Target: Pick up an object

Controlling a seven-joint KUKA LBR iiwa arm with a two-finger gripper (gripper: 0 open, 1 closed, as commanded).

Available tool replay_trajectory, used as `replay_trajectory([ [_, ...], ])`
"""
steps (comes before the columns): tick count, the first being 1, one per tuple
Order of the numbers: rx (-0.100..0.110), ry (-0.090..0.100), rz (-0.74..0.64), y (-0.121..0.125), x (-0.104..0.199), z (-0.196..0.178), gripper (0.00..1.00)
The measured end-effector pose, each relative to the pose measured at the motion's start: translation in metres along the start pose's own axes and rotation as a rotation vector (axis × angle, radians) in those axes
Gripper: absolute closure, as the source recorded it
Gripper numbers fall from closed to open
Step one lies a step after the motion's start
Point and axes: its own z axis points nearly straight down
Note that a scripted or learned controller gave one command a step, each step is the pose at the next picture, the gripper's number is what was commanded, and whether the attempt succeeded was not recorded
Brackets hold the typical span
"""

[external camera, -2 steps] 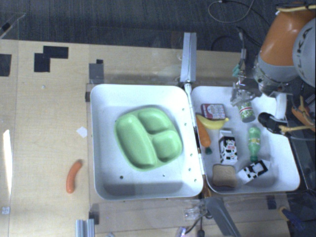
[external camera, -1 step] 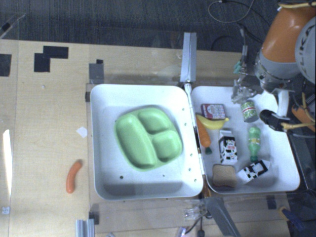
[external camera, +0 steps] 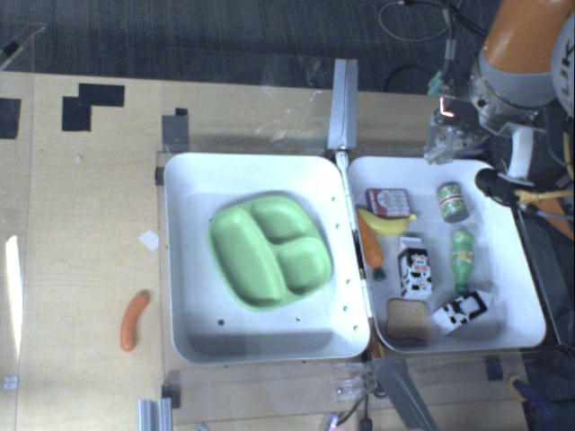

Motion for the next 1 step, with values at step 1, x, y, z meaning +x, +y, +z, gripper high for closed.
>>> replay_trajectory([
  [1,0.000,-0.001,0.130,-0.0162,-0.0318,-0.0435,1.00],
])
